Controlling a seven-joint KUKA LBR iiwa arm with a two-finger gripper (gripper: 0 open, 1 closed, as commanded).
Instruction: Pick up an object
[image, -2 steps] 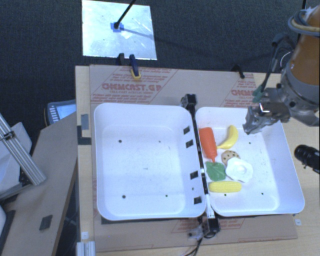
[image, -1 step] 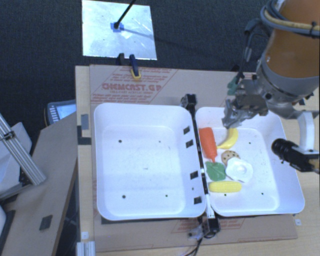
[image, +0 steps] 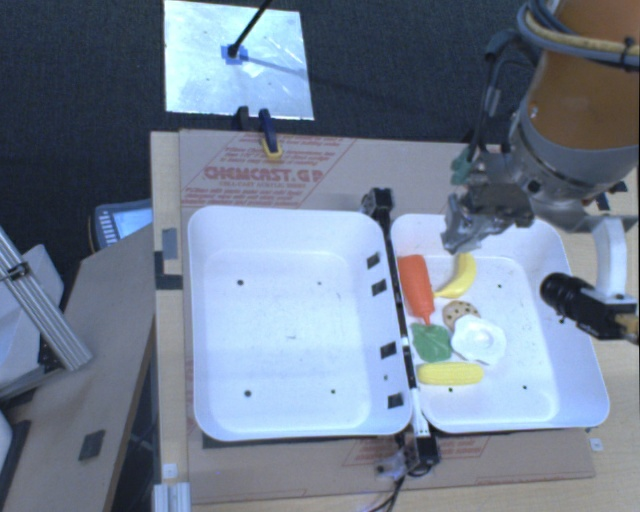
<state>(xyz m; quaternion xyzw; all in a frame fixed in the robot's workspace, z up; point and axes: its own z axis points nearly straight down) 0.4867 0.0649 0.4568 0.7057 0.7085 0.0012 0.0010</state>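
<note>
Gripper (image: 462, 235) hangs over the right bin (image: 570, 400), at its 11 o'clock corner; finger state can't be told from this angle, nothing seen held. Toy banana (image: 461, 274) just below it at 6 o'clock, nearest candidate. Further out at 7 o'clock: toy carrot (image: 416, 284) with green top (image: 432, 342), lying along the bin's left wall. Cookie (image: 460, 311), fried egg (image: 479, 340) and corn cob (image: 450, 374) cluster toward 6 o'clock, touching or nearly so.

Handling, judged: all look like light, stiff plastic play food, smooth and likely slippery. Banana best taken across its narrow middle; carrot across the shaft. Egg and cookie lie flat, hard to pinch.

Left bin (image: 290, 330) sits at 9 o'clock. Board (image: 270, 165) under the bins reads "CHEMCAST GP" in red print.
</note>
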